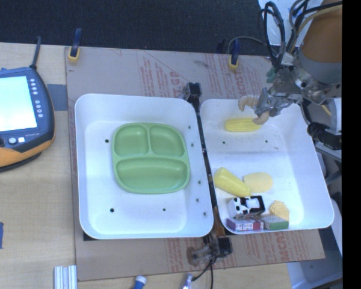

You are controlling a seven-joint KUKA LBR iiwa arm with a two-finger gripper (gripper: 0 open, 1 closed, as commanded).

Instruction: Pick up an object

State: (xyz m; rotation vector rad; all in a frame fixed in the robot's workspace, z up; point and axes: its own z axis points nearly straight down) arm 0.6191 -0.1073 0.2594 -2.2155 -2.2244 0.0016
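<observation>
At the far end of the right bin, the gripper hangs low over the back wall, just beside the right tip of a yellow corn cob that lies flat on the bin floor. A small pale piece sits just behind the cob, close to the fingers. From where I stand the fingers blur into the wrist hardware; I cannot tell whether they are spread or closed, and nothing is plainly between them.

Step in hand, as I judge it: the approach to a grasp, cob the likely target. No lift begun; cob rests on the floor.

Other candidates are clustered at the near end of the same bin: a yellow wedge, a pale yellow round, a black-and-white toy, a small corn piece. Left bin carries a green divided plate.

Next move likely calls for centring over the cob's middle rather than its tip, jaws across its short axis, then closing before any rise. Risk: an end grip may let it pivot out.
</observation>
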